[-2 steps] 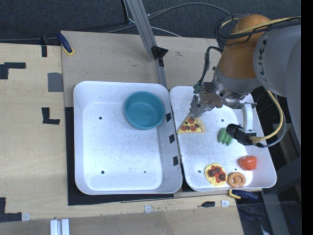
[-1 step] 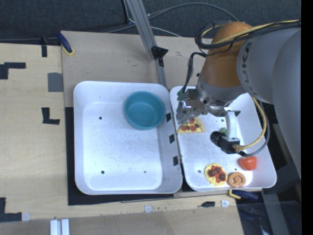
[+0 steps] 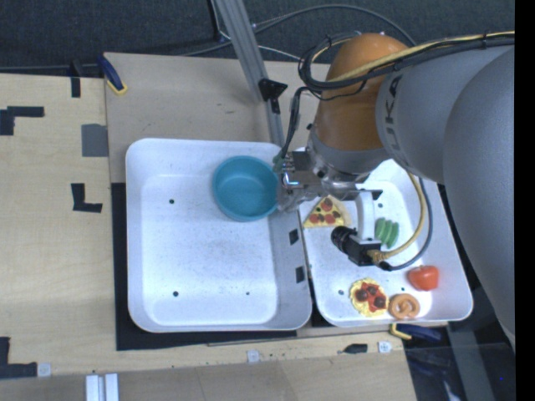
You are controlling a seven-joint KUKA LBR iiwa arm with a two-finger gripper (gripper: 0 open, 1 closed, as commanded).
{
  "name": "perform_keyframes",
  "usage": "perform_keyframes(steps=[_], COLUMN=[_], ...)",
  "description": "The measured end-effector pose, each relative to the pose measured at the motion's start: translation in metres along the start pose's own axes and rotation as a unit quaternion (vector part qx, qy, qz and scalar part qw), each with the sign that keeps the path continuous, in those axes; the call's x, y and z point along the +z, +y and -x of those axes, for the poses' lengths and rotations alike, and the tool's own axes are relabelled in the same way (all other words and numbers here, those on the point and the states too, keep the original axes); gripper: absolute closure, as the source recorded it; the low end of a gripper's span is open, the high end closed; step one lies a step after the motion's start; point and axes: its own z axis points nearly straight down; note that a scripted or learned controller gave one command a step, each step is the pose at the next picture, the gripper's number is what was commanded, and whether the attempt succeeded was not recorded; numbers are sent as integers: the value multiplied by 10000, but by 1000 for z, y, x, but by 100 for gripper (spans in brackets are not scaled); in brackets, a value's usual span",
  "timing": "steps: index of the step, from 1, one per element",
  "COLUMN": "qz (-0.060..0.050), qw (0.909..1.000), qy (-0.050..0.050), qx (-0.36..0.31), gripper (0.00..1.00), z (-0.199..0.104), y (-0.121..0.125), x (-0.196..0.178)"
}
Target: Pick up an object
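Observation:
A blue bowl (image 3: 243, 188) sits at the upper right corner of the left bin (image 3: 201, 282), open side up. My gripper (image 3: 288, 184) is right against the bowl's right rim, over the divide between the two bins, with the orange wrist band and grey arm above it. The right bin (image 3: 443, 307) holds a pizza slice (image 3: 324, 213) just below the gripper, a green vegetable piece (image 3: 386, 230), a red pepper-like piece (image 3: 425, 277), a small round pizza (image 3: 369, 296) and a brown ring-shaped pastry (image 3: 405, 306).
A grey pole (image 3: 247, 48) slants down to the bins' far edge. A black fitting with cables (image 3: 353, 246) hangs over the middle of the right bin. The arm covers that bin's upper part.

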Motion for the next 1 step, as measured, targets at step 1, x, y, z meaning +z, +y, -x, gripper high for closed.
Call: perform_keyframes(steps=[1], qz=[-2], qw=[10000], qy=[-1], qx=[-5], gripper=[100], z=[-47], y=[-9], x=[-7])
